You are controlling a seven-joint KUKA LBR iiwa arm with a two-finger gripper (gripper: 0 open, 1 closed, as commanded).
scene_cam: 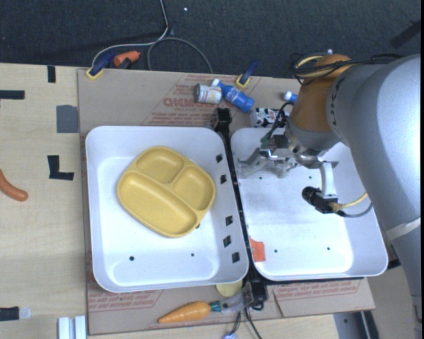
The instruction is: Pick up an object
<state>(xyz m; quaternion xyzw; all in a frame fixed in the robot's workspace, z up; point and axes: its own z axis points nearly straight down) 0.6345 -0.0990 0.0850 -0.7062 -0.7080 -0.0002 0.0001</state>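
The pincer [258, 162] hangs low over the upper left corner of the right bin [311, 256], close to the divider between the bins. Whether it is wide or narrow I cannot tell (the metal parts blur together there), and nothing is visibly held in it.

The one sizeable thing inside either bin is the yellow tray [167, 189], lying flat in the left bin [102, 210]. From the pincer it lies at about 8 o'clock, across the divider. Its long axis runs from 10 to 4 o'clock, so its nearest rim to the arm is the right-hand edge.

In the right bin itself, a small orange scrap [257, 250] sits by the left wall, at 6 o'clock from the pincer and well apart from it.

My judgement: the coming move turns on crossing the divider leftward for the tray, or dropping straight toward 6 o'clock for the scrap; the tray's thin rim looks hard to catch.
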